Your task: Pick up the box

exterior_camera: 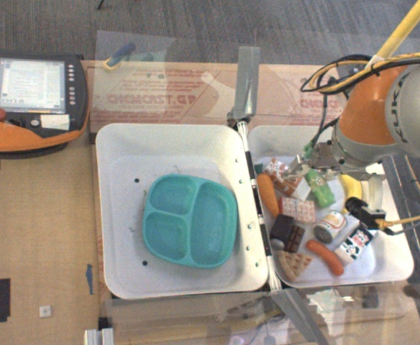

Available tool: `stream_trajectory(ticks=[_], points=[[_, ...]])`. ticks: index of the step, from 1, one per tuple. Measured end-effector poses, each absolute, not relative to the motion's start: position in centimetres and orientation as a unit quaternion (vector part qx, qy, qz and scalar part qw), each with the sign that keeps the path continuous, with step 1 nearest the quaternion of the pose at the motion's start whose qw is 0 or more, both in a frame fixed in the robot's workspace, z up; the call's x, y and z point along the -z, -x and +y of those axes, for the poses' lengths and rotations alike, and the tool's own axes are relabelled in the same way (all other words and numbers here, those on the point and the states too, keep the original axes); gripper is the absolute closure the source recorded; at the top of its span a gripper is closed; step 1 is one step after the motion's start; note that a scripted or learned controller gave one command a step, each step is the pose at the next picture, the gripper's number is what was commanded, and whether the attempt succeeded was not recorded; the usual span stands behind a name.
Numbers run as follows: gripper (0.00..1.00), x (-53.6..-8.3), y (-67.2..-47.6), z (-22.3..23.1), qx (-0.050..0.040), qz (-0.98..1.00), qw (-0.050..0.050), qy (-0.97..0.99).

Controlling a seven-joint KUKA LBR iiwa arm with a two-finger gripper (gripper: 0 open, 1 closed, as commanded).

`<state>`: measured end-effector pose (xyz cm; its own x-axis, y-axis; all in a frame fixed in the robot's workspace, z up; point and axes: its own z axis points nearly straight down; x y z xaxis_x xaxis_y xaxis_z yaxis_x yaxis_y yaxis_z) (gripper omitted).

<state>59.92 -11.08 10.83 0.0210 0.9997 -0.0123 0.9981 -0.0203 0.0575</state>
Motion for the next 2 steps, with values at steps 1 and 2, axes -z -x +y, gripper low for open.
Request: stream_trajectory(ticks=[1,2], points=[[0.00,-10.8,-55.9,-12.7,-0.0206,0.674,0.022,-0.738],[0.00,-10.6,-62.1,-12.3,-0.0125,0.646,0.013,-0.763]])
